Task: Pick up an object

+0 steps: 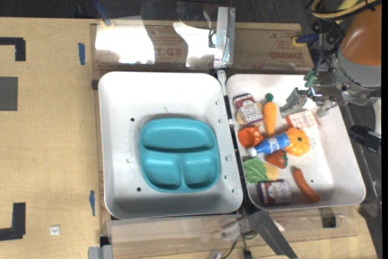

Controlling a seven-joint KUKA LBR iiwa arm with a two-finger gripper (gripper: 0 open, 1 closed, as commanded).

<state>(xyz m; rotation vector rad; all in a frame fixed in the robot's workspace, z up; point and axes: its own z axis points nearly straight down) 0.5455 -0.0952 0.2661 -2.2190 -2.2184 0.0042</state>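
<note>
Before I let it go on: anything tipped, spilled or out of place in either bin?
Nothing looks spilled or broken. The toy food lies jumbled in the right bin: the carrot, blue bottle and sausage lie on their sides, some touching. The teal tray sits flat in the left bin, slightly askew. The gripper hovers over the right bin.

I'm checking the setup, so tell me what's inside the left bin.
A teal divided tray lies in the left bin, one long compartment above two smaller ones, all bare. Whatever is beneath the tray is covered.

A teal tray (179,154) lies in a white bin (115,94); carrot (270,116) orange.
</note>
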